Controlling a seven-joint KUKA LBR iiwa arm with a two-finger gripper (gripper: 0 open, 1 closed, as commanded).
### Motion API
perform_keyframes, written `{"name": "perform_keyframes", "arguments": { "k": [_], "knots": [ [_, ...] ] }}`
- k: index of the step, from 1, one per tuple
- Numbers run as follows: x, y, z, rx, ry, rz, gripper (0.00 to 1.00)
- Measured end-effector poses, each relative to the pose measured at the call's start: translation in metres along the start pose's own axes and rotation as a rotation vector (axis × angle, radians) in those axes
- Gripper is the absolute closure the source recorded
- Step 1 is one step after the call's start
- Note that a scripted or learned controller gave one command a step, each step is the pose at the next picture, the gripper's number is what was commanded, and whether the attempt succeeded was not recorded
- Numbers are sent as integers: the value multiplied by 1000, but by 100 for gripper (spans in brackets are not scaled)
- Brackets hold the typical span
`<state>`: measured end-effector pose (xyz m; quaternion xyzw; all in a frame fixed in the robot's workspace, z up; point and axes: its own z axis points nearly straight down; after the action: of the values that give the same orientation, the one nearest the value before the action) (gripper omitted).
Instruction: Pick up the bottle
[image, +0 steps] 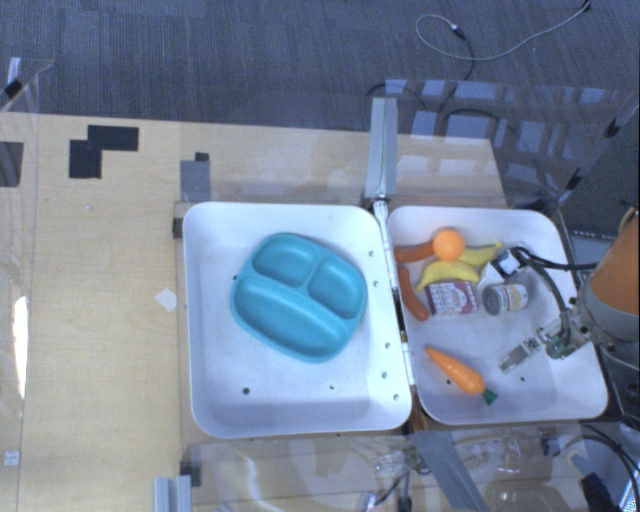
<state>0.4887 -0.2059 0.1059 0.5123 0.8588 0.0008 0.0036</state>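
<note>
Lying on its side in the right bin (575, 395), the bottle (505, 298) sits just right of the pouch (452, 297) and near the banana (462, 264). I judge it light, stiff and round, so likely to roll or slip; I would close across its body, not the cap. My gripper (522, 352) hangs low over the bin floor, nearer than the bottle and apart from it, arm reaching in from the right. My jaws look slightly parted and hold nothing.
</note>
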Motion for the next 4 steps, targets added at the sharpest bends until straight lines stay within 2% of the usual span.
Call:
{"name": "perform_keyframes", "arguments": {
  "k": [1,2,3,4],
  "knots": [
    [7,8,15,-7,-9,-451,0],
    [-29,52,17,-2,-3,-622,0],
    [-3,6,-82,-2,-3,-590,0],
    [0,1,-28,-1,0,-717,0]
  ]
}}
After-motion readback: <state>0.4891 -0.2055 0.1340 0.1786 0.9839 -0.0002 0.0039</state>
